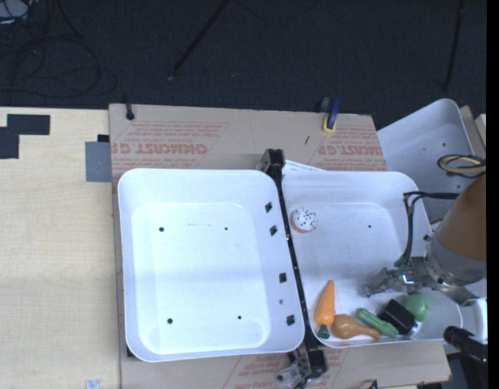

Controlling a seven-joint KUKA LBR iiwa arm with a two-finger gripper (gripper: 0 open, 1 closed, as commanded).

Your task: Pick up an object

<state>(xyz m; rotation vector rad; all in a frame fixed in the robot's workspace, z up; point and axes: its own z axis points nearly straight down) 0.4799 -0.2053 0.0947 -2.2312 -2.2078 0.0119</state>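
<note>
Claw low in right bin, nr toy pile
Claw fingers splayed wide, holding nothing; carrot, gourd, green toy crowd bin's front edge, just beside claw, prob. next target.

The arm is fat and round, with an orange band on top and a grey ring under it. A thin black cable loops along its left side. At the tip sits the end effector, small and made of grey metal, with thin bent fingers and a shiny silver block behind them.
</note>
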